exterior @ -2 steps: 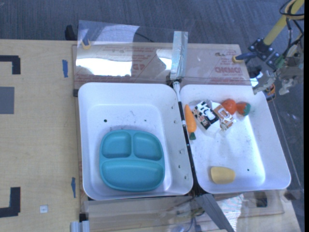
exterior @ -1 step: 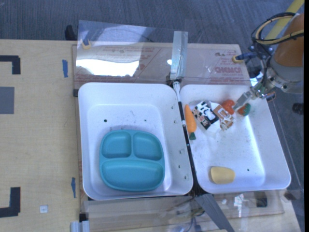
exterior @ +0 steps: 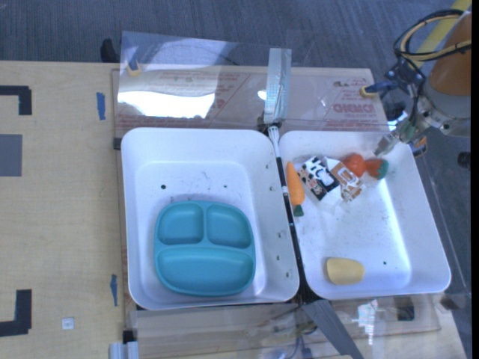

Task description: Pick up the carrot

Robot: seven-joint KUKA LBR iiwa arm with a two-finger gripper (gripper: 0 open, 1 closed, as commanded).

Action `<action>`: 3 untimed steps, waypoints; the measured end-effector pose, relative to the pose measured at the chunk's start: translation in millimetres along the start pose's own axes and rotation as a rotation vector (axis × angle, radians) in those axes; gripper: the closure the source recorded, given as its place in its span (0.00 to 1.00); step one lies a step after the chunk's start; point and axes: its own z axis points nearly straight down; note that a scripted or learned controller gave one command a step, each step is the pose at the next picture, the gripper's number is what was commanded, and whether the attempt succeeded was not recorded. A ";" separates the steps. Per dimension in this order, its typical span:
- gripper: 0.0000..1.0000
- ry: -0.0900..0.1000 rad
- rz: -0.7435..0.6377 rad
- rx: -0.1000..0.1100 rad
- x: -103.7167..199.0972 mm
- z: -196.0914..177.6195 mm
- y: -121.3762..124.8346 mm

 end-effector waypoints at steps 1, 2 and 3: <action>1.00 -0.005 -0.262 -0.003 -1.9 -98.9 -0.8; 1.00 -0.005 -0.829 -0.002 10.6 -174.0 -24.6; 1.00 0.000 -1.083 -0.002 2.1 -173.2 -6.5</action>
